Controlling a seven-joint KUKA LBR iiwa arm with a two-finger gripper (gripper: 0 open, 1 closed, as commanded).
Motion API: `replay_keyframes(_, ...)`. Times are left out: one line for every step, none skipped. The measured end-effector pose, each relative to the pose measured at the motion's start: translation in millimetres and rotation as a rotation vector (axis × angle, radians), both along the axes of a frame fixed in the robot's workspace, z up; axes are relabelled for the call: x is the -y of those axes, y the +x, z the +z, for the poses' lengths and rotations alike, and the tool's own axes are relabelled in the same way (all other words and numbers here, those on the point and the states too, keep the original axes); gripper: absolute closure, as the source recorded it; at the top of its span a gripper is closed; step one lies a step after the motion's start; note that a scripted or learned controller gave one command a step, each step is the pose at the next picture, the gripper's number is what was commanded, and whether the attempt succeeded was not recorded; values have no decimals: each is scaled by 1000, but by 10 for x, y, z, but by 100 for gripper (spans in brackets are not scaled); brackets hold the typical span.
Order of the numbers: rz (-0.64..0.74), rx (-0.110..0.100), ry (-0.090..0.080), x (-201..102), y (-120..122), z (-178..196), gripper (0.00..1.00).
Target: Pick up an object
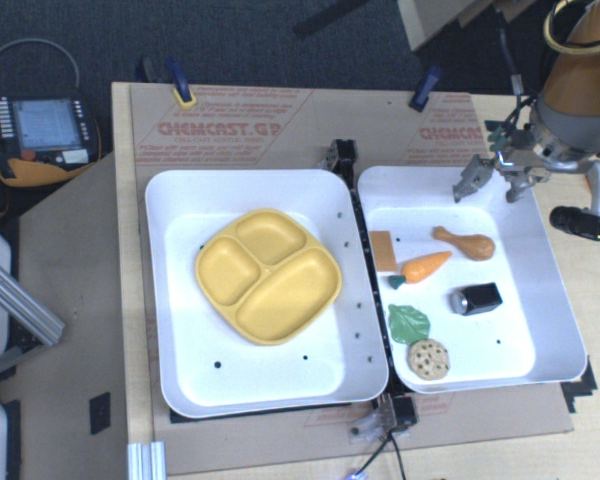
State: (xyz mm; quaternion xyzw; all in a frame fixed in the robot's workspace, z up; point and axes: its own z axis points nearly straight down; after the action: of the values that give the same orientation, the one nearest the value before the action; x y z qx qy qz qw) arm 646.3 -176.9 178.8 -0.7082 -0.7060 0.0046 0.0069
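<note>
My gripper [492, 182] hangs open over the back edge of the right bin [540, 268], with nothing between its fingers. Below it in that bin lie a brown chicken drumstick [464, 242], an orange carrot [422, 266], a tan rectangular block [383, 251], a small black and silver object [477, 299], a green leaf [409, 322] and a chocolate-chip cookie [428, 359]. The drumstick is the nearest item to the gripper, a little toward the front and left of it.
The left bin [180, 358] holds a yellow divided plate [268, 274]. A black divider runs between the bins. A teach pendant [42, 136] lies off the bench at the far left. Clamps sit at the board's back edge.
</note>
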Motion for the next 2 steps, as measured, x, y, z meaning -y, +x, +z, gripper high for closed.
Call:
replay_keyframes(3, 16, -3, -6, 35, 98, 0)
replay_keyframes(5, 11, -2, -5, 80, -522, 0)
